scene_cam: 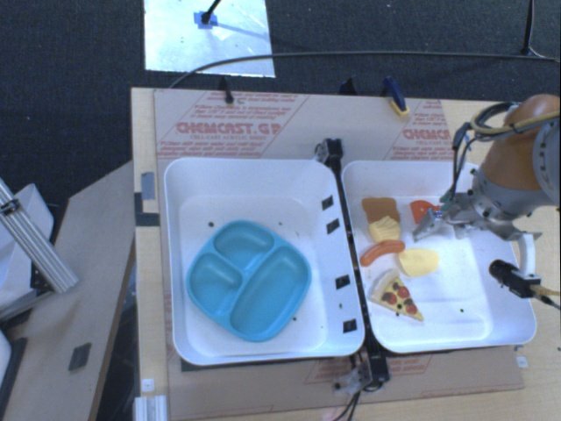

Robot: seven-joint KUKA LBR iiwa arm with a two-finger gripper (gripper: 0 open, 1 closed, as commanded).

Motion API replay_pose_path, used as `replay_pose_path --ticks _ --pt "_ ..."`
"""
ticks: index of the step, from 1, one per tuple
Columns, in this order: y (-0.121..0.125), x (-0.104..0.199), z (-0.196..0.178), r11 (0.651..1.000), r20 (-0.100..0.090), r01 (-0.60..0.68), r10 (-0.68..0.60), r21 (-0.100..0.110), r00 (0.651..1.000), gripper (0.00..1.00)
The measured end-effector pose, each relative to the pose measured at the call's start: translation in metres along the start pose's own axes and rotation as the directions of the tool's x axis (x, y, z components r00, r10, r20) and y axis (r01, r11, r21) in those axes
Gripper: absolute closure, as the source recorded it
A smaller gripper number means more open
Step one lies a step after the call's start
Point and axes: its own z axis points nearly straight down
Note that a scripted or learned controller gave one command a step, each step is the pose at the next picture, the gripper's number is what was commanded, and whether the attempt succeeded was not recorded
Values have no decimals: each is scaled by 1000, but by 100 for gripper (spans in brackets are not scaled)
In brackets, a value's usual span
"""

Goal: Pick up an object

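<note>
So the arm was reaching in from the right, grey body with the orange band showing up near the top right of the right bin. The claw sat low over the upper middle of that bin, right beside a small red piece, maybe touching it, hard to say. Honestly couldn't tell whether the claw was spread or closed, the view was too small and blurry there, and nothing clearly showed between its tips.

The toy food was all clustered in the left half of the right bin. A brown toast-looking piece was at the top, with a pale yellow chunk just below and touching it. Under that lay an orange sausage, tilted, with a yellow lump just to its right. The pizza slice was nearest the camera, lying flat, a bit apart from the rest.

The left bin held a blue divided plate, three compartments, sitting flat and turned at an angle.

Both bins rested side by side on a tabletop covered with a sheet with red print. A blue clamp sat at the sheet's far edge.
</note>
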Motion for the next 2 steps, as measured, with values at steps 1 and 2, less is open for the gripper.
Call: replay_pose_path --ticks 1,2 --pt "1 0 15 1000 1 0 0 -2 1000 0" --pt "2 0 5 1000 1 0 0 -4 1000 100"
